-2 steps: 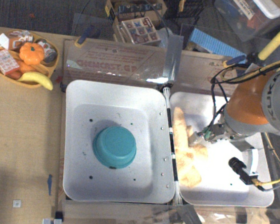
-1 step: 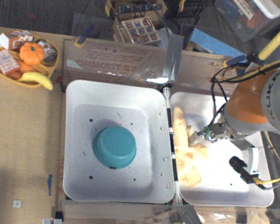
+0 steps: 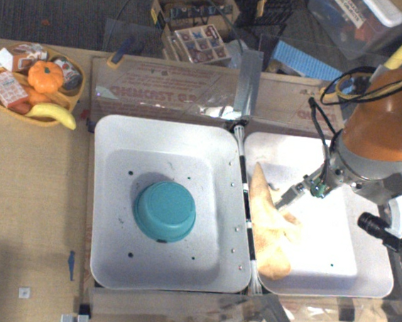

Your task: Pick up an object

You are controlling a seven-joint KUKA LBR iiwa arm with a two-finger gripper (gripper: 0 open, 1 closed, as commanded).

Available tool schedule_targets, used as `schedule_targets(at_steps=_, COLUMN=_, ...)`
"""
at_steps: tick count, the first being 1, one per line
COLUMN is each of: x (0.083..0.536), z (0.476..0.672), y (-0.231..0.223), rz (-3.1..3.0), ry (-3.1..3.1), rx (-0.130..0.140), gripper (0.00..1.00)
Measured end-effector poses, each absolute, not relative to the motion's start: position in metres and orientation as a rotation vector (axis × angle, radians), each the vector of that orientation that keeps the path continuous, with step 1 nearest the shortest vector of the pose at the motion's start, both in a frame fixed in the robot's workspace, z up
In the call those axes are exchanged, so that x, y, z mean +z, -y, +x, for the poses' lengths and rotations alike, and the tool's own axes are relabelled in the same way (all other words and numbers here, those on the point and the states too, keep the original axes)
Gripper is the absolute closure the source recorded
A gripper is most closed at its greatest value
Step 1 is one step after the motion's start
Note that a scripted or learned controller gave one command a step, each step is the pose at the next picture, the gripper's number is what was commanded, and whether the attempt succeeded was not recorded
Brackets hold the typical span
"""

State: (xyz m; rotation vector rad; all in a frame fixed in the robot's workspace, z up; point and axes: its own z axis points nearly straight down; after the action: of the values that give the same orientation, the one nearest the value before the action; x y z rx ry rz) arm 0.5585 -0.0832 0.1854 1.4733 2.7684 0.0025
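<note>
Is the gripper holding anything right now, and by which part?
Cannot be told. The gripper sits at the tan cloth in the right bin; no grasp shows.

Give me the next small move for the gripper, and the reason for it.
Probably lower the gripper a little onto the tan cloth-like object: it hangs over that object's upper part in the right bin, and nothing shows between its tips yet.

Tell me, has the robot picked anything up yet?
Not yet. The arm has reached over the right bin and its gripper hangs at the tan cloth there. The cloth lies flat in the bin, so grabbing and lifting are left. The teal bowl sits untouched in the left bin.
</note>
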Motion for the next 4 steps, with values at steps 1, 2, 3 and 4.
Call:
schedule_targets(at_steps=1, x=0.091, z=0.57, y=0.143, rz=1.383, ry=-2.805, rx=0.007, gripper=0.0)
schedule_targets(at_steps=2, x=0.092, z=0.615, y=0.117, rz=1.344, ry=-2.822, rx=0.006, gripper=0.0)
schedule_targets(at_steps=3, x=0.09, z=0.662, y=0.129, rz=1.638, ry=-2.671, rx=0.003, gripper=0.0)
schedule_targets(at_steps=4, x=0.09, z=0.665, y=0.116, rz=1.488, ry=-2.765, rx=-0.018, gripper=0.0)
